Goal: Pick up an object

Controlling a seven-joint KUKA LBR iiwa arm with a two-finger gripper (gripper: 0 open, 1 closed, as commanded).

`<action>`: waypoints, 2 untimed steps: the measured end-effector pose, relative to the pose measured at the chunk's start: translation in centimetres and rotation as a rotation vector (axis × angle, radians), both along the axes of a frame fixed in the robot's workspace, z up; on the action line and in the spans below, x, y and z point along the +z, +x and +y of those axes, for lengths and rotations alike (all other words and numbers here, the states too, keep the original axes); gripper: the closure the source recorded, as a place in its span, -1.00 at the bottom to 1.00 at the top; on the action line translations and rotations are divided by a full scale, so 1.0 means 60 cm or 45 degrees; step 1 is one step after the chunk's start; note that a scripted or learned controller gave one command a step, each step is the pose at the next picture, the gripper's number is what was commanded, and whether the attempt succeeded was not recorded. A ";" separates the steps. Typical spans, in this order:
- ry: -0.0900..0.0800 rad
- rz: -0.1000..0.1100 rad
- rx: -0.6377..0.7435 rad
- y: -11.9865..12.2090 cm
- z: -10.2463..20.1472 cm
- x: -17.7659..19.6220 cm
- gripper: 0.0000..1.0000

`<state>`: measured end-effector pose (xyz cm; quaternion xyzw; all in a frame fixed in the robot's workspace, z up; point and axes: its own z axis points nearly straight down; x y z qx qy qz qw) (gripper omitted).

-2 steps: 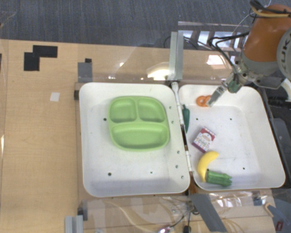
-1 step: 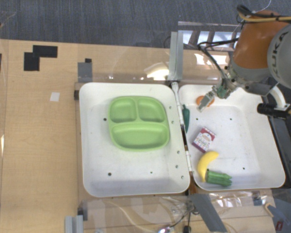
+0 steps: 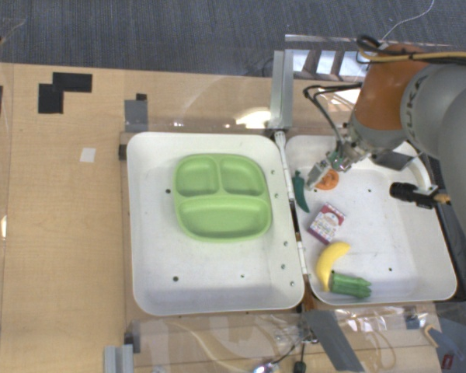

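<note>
Over the right bin [image 3: 419,231], the hand [image 3: 323,175] touches an orange object [image 3: 328,180]; grip state unclear.

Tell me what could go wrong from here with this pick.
1. The gripper is over a small orange object near the right bin's left wall; it may slip out.
2. A dark green item lies close alongside and could get nudged.
3. The pink packet just below could get knocked.

Tool [image 3: 323,174] low, arm [image 3: 419,107] bent down
</note>
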<state>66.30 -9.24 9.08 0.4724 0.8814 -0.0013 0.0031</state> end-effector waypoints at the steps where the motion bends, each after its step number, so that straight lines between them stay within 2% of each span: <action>1: 0.004 -0.021 0.002 0.007 0.005 0.024 1.00; 2: 0.004 -0.011 0.002 0.005 0.004 0.023 -1.00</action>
